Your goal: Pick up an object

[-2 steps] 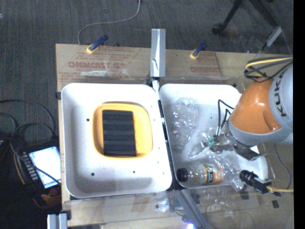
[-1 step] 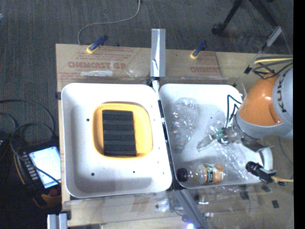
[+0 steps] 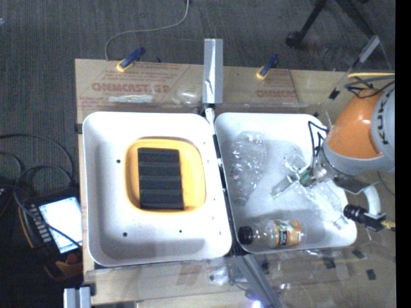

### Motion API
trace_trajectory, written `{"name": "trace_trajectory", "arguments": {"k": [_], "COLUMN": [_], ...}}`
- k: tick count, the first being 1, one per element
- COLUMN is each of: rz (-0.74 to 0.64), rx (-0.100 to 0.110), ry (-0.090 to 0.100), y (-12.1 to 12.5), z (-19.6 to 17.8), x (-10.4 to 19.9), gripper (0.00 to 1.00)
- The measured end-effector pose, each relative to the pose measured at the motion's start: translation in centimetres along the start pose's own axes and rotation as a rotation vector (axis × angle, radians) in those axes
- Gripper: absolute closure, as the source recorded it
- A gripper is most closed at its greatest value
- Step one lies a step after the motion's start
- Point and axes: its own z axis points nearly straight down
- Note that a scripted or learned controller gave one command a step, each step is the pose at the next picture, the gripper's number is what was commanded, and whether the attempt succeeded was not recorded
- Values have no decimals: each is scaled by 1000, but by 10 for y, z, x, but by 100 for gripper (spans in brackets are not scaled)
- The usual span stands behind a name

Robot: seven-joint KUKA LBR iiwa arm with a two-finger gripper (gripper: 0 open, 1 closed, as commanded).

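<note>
Grey metal fingers of my gripper [image 3: 290, 179] reach down-left into the right bin [image 3: 334, 239], at the right centre of the frame. They stand apart, released, with nothing between them. My arm [image 3: 359, 140] enters from the right edge, orange band uppermost.

Just below and right of the fingertips lies a crumpled clear plastic piece [image 3: 324, 201] on the bin floor; whether the fingers touch it I cannot tell. To the left of the gripper, against the bin's left wall, lies a clear plastic bottle [image 3: 246, 165], nearly transparent and lengthwise top to bottom in the frame. It is near the fingertips but apart from them.

At the lower edge of the same bin lies a small bottle with an orange label [image 3: 273, 234] on its side, dark cap pointing left, well apart from the gripper.

The left bin [image 3: 103, 236] takes up the centre left of the frame. In its middle sits a yellow tray with a black ribbed insert [image 3: 164, 175], flat.

Beyond the bins, at the upper part of the frame, the bench [image 3: 128, 92] shows a brown board with two blue-and-yellow clamps [image 3: 130, 58] on its far edge and a grey upright post [image 3: 212, 69] between the bins.
</note>
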Motion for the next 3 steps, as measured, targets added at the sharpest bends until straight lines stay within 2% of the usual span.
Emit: {"name": "trace_trajectory", "arguments": {"k": [1,2,3], "rz": [104,239,284], "rx": [-2,23,11], "ry": [5,19,0], "y": [46,117,39], "z": [1,1,-125], "x": [-36,-60,-48], "gripper": [0,0,0]}}
